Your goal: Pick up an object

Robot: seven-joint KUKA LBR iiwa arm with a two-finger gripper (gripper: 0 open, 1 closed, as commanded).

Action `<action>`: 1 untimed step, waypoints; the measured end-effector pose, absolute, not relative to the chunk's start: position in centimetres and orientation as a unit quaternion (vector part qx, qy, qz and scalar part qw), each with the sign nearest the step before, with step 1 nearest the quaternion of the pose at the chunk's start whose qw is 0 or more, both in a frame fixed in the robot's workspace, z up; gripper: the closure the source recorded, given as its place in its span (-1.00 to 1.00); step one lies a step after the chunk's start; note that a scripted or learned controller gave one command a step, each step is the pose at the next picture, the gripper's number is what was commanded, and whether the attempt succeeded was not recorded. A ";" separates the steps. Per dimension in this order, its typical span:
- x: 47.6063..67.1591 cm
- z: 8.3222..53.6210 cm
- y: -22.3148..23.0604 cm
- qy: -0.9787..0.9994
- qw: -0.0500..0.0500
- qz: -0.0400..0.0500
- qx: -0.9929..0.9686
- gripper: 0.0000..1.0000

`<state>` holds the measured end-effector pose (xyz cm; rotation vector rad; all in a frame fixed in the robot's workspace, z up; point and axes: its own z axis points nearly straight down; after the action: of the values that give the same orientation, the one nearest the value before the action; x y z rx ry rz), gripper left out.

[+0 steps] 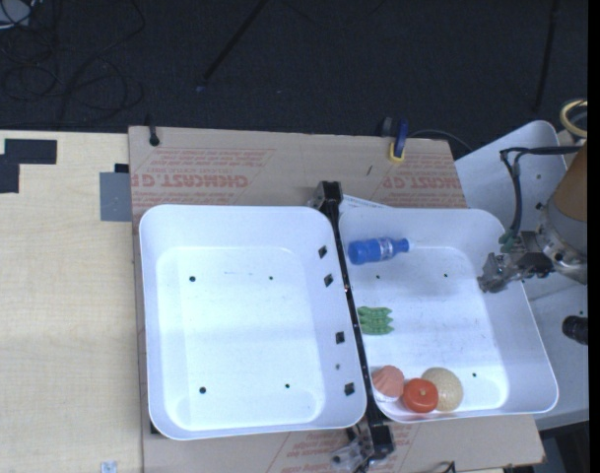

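Camera view: the jaws (494, 272) are hanging at the right rim of the right bin (521, 348), and they are too small and dark to tell if they are released or clenched. Nothing is showing between them. The grey arm (561, 249) is reaching in from the right. Inside this bin a blue bottle (377, 250) is lying on its side near the back, well apart from the jaws. A green toy (374, 320) is sitting by the middle wall. A pink thing (387, 381), a red thing (420, 395) and a tan ball (444, 387) are bunching together in the front corner. The left bin (171, 235) is sitting beside it on the table (53, 294).
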<state>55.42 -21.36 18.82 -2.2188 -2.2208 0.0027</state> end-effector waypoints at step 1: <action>63.3 12.3 -21.3 -0.708 -0.001 0.000 -0.706 1.00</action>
<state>63.30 -21.26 12.30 -2.2183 -2.2268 -0.0010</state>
